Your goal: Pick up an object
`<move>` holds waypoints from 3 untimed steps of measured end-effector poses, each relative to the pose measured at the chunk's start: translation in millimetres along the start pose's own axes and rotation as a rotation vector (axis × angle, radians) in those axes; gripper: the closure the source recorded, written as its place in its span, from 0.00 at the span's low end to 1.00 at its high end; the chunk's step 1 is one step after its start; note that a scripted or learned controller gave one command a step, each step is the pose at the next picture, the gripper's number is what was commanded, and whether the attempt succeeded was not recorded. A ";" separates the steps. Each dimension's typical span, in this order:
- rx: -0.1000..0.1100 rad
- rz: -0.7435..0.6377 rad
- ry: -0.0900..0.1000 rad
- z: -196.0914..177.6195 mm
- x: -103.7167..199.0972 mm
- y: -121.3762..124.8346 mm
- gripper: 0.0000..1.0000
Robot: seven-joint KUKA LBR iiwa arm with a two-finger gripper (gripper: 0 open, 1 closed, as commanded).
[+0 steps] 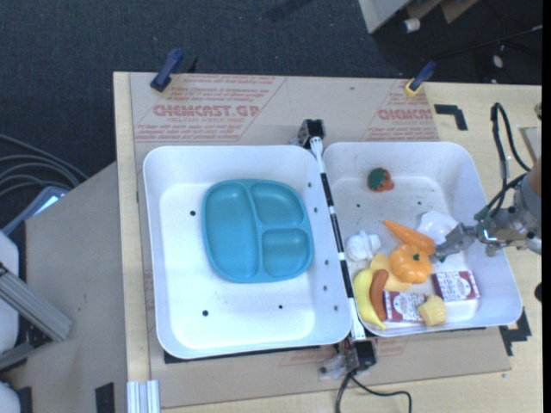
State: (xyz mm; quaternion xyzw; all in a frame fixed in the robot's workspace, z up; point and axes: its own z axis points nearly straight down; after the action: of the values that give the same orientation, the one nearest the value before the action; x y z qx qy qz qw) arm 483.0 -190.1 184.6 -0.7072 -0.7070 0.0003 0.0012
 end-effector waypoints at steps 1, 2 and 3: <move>-0.019 0.002 -0.006 77.7 4.0 22.2 0.00; -0.004 0.000 -0.002 95.6 13.3 59.0 0.00; -0.004 0.000 -0.002 86.0 13.7 59.1 1.00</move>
State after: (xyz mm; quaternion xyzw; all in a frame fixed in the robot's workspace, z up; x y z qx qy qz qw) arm 541.9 -176.2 98.4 -0.7073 -0.7070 -0.0004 -0.0009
